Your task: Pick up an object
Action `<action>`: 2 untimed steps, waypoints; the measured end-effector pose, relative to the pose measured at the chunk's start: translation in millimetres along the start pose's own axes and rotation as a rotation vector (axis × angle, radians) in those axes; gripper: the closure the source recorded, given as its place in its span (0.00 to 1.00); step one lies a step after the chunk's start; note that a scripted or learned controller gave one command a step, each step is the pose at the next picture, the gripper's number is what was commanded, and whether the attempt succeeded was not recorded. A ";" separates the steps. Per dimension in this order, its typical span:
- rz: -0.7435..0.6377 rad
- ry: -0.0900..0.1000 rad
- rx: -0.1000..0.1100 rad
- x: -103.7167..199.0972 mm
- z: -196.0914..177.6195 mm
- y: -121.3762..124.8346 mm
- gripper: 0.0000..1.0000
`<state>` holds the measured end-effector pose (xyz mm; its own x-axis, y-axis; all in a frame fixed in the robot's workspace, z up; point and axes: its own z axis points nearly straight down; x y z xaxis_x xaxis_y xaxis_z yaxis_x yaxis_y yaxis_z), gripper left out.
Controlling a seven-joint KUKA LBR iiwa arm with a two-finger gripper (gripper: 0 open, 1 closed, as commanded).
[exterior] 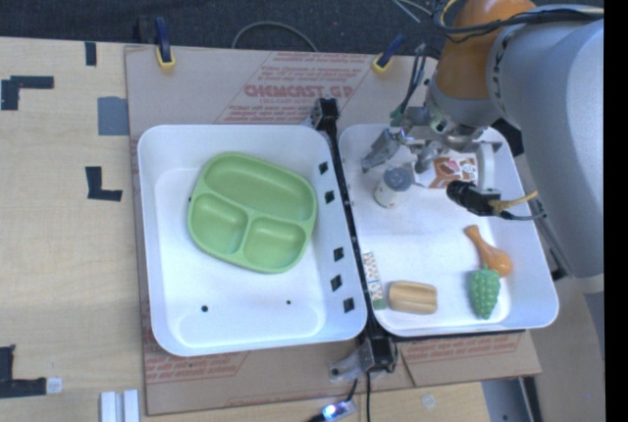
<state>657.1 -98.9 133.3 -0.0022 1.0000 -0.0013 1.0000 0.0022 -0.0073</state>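
Dark carpet with loose cables lies behind the counter (59, 214), a pale wooden surface with a cardboard sheet under two shallow white bins. In the left bin (157, 243) rests a green divided plate (253, 211), flat and roughly centred. In the right bin (442, 243) the candidates for picking are spread about: a small whitish bottle with a grey cap (392, 186) near the upper left of the bin, a red-and-white packet (454, 171) just beside it under the arm's wrist, an orange drumstick-shaped toy (488, 250) and a green grape cluster (483, 292) close together at the right, and a tan bread-like roll (412, 297) near the front wall. The pincer (397, 155) hangs over the upper part of the right bin, its fingers splayed wide and nothing between them, directly above the capped bottle. That bottle looks like the intended target. To do this well, the arm should probably descend straight so the fingers straddle the bottle's body rather than its cap, staying clear of the packet and of the divider between bins, and close only once low enough; a round, upright bottle may tip or squirt sideways if caught off-centre.
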 end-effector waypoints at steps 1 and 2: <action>0.000 -0.001 -0.004 0.5 51.8 -0.4 0.00; -0.001 0.000 -0.006 1.7 38.8 0.5 1.00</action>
<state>657.3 -97.3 94.5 -0.0036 1.0000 -0.0010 1.0000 0.0036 -0.0009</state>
